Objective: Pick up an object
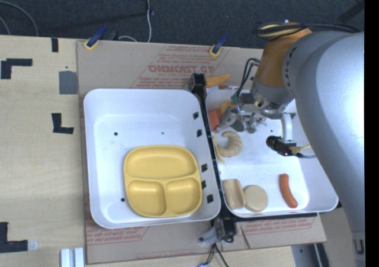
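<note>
My gripper (236, 121) hangs low over the back left part of the right bin (314, 200). Just below it lies a pale curled pastry (229, 144). A red-orange piece (214, 119) sits to the gripper's left against the bin wall. Nearer the front lie a tan bread slice (232, 193), a round pale biscuit (256, 198) and a red-brown sausage (288, 190). I see nothing held in the gripper.
The left bin (100, 141) holds a yellow divided plate (163, 180). An orange carrot-like piece (218, 80) rests at the back by the divider between the bins. The grey arm (331, 100) covers the right bin's right side.
</note>
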